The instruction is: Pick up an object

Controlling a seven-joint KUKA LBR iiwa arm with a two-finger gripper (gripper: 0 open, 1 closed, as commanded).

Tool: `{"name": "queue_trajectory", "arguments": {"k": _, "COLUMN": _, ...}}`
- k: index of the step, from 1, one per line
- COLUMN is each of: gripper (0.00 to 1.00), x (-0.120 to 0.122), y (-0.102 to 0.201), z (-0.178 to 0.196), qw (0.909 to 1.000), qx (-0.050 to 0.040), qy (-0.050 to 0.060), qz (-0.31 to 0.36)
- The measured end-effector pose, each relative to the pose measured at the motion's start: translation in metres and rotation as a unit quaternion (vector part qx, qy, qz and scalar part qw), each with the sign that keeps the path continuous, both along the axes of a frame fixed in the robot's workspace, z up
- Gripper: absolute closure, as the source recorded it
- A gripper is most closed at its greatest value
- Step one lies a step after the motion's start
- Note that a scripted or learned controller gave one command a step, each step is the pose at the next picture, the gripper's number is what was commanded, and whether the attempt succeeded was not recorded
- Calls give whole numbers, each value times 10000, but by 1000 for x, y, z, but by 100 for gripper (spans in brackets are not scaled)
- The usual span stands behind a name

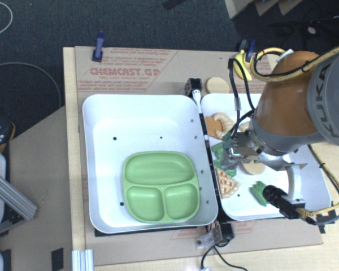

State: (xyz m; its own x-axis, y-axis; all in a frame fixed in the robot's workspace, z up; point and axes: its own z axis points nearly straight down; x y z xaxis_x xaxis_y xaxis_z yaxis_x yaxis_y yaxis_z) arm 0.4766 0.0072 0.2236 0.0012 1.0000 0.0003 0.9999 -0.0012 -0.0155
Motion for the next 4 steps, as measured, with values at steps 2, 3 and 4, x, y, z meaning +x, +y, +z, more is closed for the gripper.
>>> {"name": "queue_trajectory", "arguments": {"k": 2, "gripper": 100, "x": 3, "y": 23, "z": 81, "qw": 9999, "qx": -4, "qy": -122, "qz": -12}}
{"name": "queue_trajectory", "arguments": {"k": 3, "gripper": 100, "x": 1, "y": 97, "z": 42, "qw": 10000, "qx": 8, "qy": -46, "qz": 45}}
{"name": "queue_trajectory", "arguments": {"k": 4, "gripper": 100, "x": 3, "y": 28, "z": 304, "qw": 9998, "qx": 9, "qy": -190, "qz": -5}}
